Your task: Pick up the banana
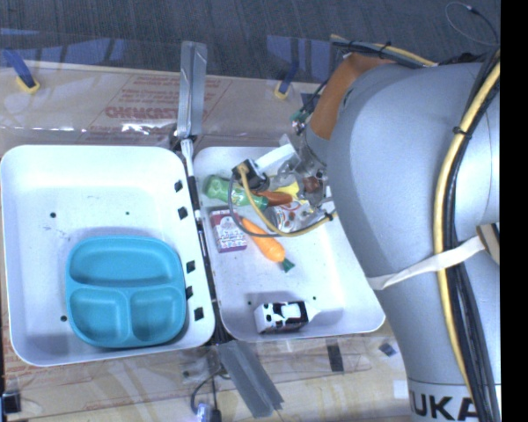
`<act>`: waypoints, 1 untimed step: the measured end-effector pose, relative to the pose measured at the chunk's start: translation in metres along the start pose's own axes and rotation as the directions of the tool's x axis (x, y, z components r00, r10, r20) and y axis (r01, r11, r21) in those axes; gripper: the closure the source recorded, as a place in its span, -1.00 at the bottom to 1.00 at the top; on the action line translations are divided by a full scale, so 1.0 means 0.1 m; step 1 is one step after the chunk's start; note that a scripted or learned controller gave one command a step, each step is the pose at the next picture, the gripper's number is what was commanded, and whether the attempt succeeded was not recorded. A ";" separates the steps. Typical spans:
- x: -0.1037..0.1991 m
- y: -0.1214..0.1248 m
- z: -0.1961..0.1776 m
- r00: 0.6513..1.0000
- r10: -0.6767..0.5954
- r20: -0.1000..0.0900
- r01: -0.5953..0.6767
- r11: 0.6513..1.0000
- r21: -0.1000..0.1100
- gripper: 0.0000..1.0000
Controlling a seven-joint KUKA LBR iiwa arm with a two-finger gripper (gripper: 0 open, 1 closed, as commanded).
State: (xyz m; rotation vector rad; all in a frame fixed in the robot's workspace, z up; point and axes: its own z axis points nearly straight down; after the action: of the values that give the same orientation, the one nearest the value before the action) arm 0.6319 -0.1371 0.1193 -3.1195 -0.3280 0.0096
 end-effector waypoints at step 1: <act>-0.06 0.53 -0.89 1.000 0.000 -0.004 0.000 1.000 -0.002 -1.00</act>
State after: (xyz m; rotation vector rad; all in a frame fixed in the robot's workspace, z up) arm 0.6375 -0.1907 0.2082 -3.1209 -0.3279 0.0036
